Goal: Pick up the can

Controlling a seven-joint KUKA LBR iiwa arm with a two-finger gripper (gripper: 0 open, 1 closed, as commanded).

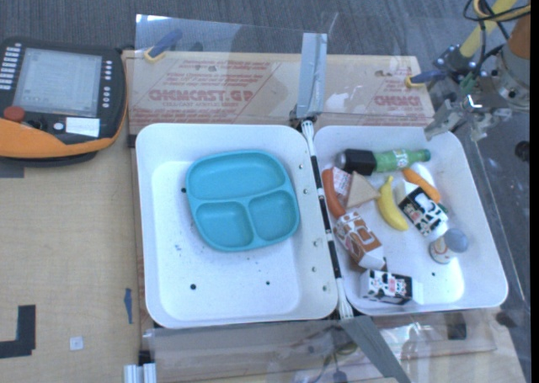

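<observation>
The can (422,211), black and white with printed lettering, lies on its side in the right bin (480,284), to the right of the banana (391,205). An orange carrot (418,181) lies just behind it. My gripper (456,112) hangs over the far right corner of that bin, well behind the can and apart from it. Nothing shows in its grasp.
The right bin also holds a green bottle with a black cap (381,159), a brown carton (360,236), a cow-patterned box (386,287) and a small round grey piece (455,242). A blue divided plate (242,199) lies in the left bin (160,272). A teach pendant (59,99) rests at far left.
</observation>
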